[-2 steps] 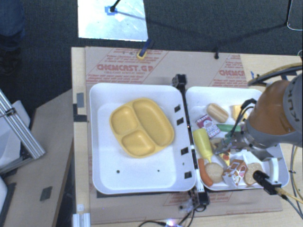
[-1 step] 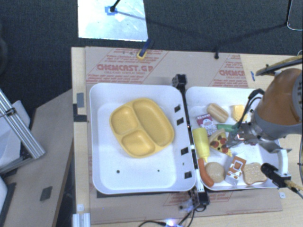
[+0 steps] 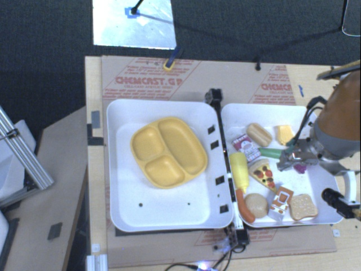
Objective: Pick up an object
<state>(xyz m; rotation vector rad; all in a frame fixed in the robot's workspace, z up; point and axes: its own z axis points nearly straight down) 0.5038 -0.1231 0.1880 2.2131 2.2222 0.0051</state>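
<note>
Camera view: gripper [image 3: 289, 158], grip state unclear, amid crowded right bin [image 3: 324, 205], near its right rim.

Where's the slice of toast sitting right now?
The toast lies in the right bin, near its front right corner, just right of the small carton.

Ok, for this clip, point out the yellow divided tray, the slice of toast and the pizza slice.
yellow divided tray [image 3: 168, 151]: camera view, on the ridge where its compartments meet.
slice of toast [image 3: 303, 206]: camera view, middle of its face.
pizza slice [image 3: 263, 174]: camera view, on its topped face.
</note>
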